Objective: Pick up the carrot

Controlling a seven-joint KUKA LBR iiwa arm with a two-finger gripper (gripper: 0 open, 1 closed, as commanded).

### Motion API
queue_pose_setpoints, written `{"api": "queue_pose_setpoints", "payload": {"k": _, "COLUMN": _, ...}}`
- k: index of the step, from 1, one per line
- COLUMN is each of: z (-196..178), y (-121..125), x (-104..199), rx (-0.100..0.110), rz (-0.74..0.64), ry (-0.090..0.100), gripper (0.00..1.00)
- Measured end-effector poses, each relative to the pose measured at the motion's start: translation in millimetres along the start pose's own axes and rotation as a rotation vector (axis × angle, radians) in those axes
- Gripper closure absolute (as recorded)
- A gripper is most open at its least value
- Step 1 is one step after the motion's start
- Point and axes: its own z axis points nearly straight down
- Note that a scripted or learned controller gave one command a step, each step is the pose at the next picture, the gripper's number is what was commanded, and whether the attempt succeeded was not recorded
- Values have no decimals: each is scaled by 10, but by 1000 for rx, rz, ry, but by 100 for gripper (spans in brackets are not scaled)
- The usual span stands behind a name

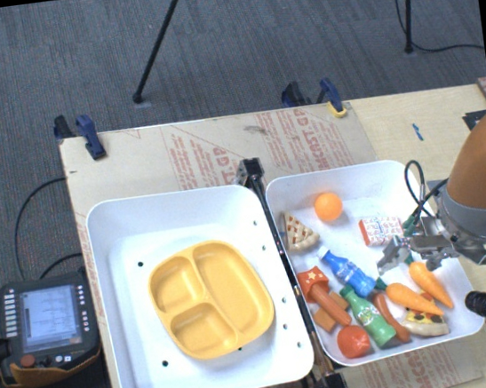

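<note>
Two orange carrots lie in the right bin (330, 173) near its right wall. One carrot (432, 284) points toward the bin's front corner, and a longer carrot (408, 298) lies just left of it. My gripper (413, 252) hangs over the bin directly above the upper end of the right-hand carrot, close to it. The grey wrist and orange band reach in from the right edge. Nothing is visibly lifted off the bin floor.
Crowding the carrots are a green bottle (370, 314), blue bottle (348, 272), tomato (354, 341), sausage (331, 311), and a small red-and-white box (381, 229). An orange ball (327, 206) sits farther back. The left bin (116, 251) holds a yellow divided plate (211, 301).
</note>
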Motion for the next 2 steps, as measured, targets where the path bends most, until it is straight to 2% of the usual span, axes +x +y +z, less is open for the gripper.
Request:
{"api": "queue_pose_setpoints", "payload": {"k": 1, "z": 489, "y": 108, "x": -250, "rx": -11, "rz": 85, "ry": 3, "gripper": 0}}
{"api": "queue_pose_setpoints", "payload": {"k": 2, "z": 389, "y": 106, "x": -284, "rx": -14, "rz": 87, "ry": -5, "gripper": 100}}
